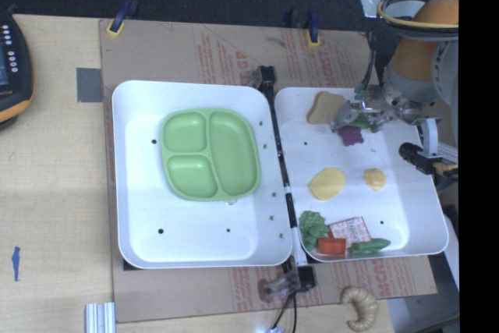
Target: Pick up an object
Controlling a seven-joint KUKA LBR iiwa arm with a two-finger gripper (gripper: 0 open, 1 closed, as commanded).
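Purple object (352, 135): small, in the right bin (417, 234) near its far edge, just beside the tan bread-like piece (324, 107).
Claw (360, 115): directly over the purple object; whether it is spread, pressed together or pinching, I cannot tell.
Doing it well: likely centre on the purple object, keep clear of the bread-like piece, close fully before lifting.
Hard to make out: contact with the purple object; what the object is.
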